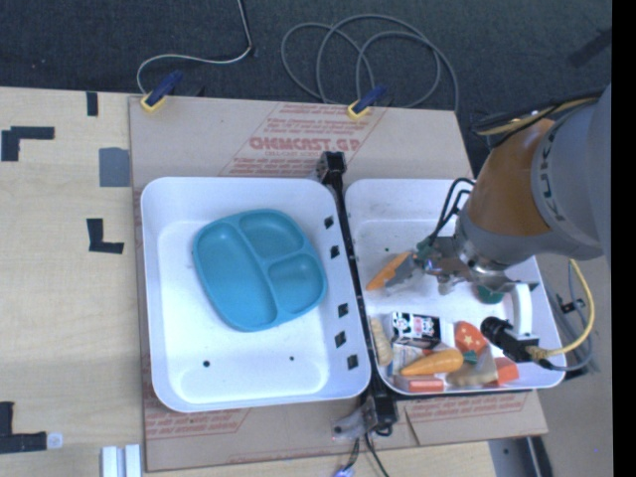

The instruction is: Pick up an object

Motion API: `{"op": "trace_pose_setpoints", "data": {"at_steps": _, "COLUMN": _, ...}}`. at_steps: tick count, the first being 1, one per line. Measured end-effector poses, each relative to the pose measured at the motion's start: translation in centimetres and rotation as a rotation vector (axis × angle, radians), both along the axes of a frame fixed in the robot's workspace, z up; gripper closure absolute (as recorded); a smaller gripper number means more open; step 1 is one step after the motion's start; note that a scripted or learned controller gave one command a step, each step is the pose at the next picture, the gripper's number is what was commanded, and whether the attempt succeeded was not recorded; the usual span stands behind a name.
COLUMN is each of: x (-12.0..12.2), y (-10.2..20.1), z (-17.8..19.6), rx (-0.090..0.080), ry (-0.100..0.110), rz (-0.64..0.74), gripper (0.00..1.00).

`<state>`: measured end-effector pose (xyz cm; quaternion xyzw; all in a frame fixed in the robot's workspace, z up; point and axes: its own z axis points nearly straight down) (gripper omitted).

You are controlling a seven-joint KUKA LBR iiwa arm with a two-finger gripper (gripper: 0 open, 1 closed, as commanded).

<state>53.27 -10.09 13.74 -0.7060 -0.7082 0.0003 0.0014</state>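
While two white bins (159, 266) are sitting together, the gripper (422, 266) is nipping one slim orange carrot (388, 271).

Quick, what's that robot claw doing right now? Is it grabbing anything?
Gripper: low in the right bin, right beside an orange carrot-like piece. Whether it is open, closed or holding that piece cannot be told.

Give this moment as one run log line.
gripper: over right bin | beside orange piece | blue plate: left bin
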Motion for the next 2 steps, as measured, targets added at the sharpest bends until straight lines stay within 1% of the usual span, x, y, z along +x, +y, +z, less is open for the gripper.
{"op": "trace_pose_setpoints", "data": {"at_steps": 1, "x": 5.11, "y": -0.32, "z": -5.12, "rx": -0.002, "ry": -0.005, "rz": -0.001, "gripper": 0.0}}
{"op": "trace_pose_setpoints", "data": {"at_steps": 2, "x": 5.13, "y": -0.37, "z": -4.15, "rx": -0.004, "ry": -0.007, "rz": -0.001, "gripper": 1.0}}
